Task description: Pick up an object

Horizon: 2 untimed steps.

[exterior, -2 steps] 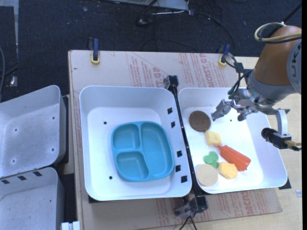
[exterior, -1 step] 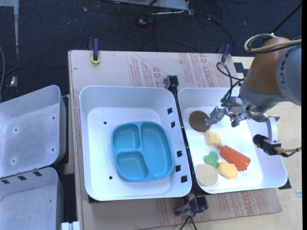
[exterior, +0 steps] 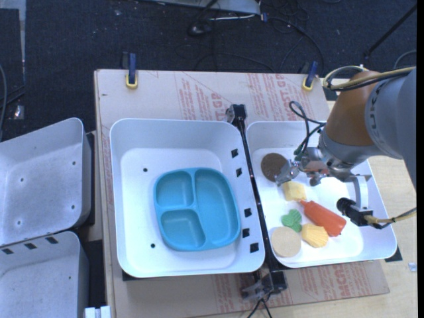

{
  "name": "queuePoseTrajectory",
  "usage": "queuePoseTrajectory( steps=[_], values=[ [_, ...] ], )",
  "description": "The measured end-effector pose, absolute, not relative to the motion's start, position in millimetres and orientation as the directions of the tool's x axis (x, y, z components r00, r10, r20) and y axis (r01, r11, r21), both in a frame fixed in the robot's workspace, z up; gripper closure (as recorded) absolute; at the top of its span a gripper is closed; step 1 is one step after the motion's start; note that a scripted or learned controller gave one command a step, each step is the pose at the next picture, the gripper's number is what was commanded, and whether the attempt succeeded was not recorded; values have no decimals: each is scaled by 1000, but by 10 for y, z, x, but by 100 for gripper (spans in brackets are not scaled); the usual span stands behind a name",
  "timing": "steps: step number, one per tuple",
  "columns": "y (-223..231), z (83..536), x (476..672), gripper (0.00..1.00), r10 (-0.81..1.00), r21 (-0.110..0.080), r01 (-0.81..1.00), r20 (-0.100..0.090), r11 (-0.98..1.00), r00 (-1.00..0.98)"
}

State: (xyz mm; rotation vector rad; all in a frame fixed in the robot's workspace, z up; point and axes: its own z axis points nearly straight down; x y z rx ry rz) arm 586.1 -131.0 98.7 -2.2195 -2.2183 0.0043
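Observation:
My gripper [exterior: 296,171] hangs low in the right bin [exterior: 377,244], at its upper middle. It sits just right of a brown round disc [exterior: 270,165] and directly above a pale yellow chunk [exterior: 294,191]. Below these lie an orange carrot-shaped piece [exterior: 324,217], a small green piece [exterior: 291,218], a yellow ridged piece [exterior: 315,236] and a tan round disc [exterior: 286,242]. Whether the gripper touches the yellow chunk or the brown disc cannot be told from this angle.
The left bin [exterior: 132,177] holds a blue divided plate [exterior: 196,208]. A black divider rail [exterior: 248,177] runs between the bins. Cables loop off the wrist above the right bin. Two yellow clamps [exterior: 132,78] pin the cardboard base at the back.

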Motion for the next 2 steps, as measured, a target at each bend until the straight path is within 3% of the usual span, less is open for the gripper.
queuePoseTrajectory(
  steps=[1, 2],
  values=[
    [-1311, 1126, 5879, 100, 1000, 2, 1000, -1, -1, 1],
    [-1225, 1723, 5896, 100, 1000, 6, 1000, -1, 3, -3]
  ],
)
